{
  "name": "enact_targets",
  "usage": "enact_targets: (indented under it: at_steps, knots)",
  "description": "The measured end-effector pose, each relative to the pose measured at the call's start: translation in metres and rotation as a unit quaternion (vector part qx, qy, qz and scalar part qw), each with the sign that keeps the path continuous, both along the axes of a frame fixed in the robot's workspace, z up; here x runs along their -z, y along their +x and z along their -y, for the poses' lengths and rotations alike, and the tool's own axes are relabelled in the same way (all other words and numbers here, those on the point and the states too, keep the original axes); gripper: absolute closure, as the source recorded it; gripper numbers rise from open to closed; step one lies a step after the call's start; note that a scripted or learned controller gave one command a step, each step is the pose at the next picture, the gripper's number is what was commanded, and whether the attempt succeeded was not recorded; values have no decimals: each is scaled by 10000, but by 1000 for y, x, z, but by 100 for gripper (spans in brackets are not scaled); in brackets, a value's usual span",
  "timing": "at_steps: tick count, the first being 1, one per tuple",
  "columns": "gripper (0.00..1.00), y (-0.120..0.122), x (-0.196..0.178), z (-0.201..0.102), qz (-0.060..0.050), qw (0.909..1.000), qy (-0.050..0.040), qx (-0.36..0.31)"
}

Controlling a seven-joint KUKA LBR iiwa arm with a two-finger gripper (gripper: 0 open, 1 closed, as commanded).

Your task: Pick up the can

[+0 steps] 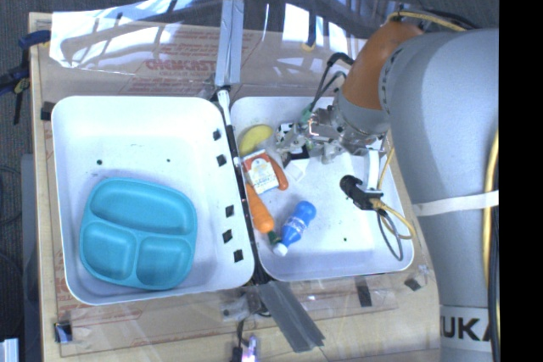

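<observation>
The can (265,174), with a red and white label, lies on its side in the left part of the right bin (339,263), close to the divider. My gripper (294,142) hangs low over the bin's upper middle, just up and right of the can and a short gap away from it. The grey arm with its orange band (373,72) comes in from the right and covers the bin's far right corner. Nothing shows as held in the gripper.
A yellow fruit (255,136) lies just above the can, an orange carrot (260,212) just below it, and a blue bottle (293,225) with a white cap lower middle. A teal divided tray (138,233) sits in the left bin (127,127). Black cables (373,199) hang at the right.
</observation>
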State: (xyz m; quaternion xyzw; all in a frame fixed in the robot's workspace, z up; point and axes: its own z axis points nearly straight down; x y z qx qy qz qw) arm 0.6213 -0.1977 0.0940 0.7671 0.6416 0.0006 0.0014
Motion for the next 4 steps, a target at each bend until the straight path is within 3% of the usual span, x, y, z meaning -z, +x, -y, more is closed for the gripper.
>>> enact_targets:
  at_steps: [1,2,3,4]
  knots:
    - [100,2,-12,-3,-2,10000,16,-47]
    - [100,21,-141,-18,-17,9994,5,352]
    - [100,-2,-147,-125,-32,9999,12,98]
    - [100,-6,-242,-189,-8,9802,9,1978]
